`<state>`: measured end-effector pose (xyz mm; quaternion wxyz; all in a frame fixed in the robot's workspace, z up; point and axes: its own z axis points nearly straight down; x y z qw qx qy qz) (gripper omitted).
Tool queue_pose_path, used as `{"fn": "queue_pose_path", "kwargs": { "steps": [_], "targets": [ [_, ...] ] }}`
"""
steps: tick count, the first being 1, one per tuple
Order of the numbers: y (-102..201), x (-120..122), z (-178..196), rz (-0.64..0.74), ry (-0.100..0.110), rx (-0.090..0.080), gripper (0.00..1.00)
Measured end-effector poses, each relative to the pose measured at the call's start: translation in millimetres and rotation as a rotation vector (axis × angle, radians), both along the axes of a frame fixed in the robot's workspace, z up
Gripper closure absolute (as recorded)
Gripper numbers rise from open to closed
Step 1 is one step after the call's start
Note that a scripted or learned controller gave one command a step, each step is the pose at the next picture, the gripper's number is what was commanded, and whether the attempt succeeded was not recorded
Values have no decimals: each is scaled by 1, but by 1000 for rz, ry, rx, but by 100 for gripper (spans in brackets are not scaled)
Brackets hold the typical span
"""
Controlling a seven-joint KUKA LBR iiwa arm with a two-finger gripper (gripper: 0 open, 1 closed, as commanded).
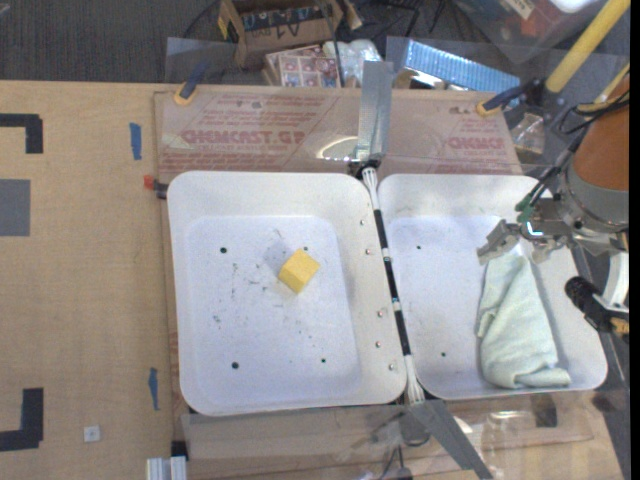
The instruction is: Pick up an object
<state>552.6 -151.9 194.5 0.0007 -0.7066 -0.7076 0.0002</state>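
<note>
From my feed the two bins look like smooth white plastic, the left bin (200,368) scuffed with dark specks. Inside it, a matt yellow block (298,271). Right of it, soft pale-green cloth (515,323). Bench (80,298) reads as matt wood.

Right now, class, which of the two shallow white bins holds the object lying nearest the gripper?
The right-hand shallow white bin: its pale green folded cloth lies just below the gripper, while the left-hand shallow white bin holds a small yellow block, far off.
</note>
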Motion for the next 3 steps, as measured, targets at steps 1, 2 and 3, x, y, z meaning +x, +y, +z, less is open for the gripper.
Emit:
{"fn": "queue_pose_path", "kwargs": {
  "steps": [1,2,3],
  "targets": [
    [59,-38,-106,-53,-11,-1,0],
    [57,-37,-95,-58,-17,-2,100],
    [10,-17,17,-78,-3,-2,100]
  ]
}}
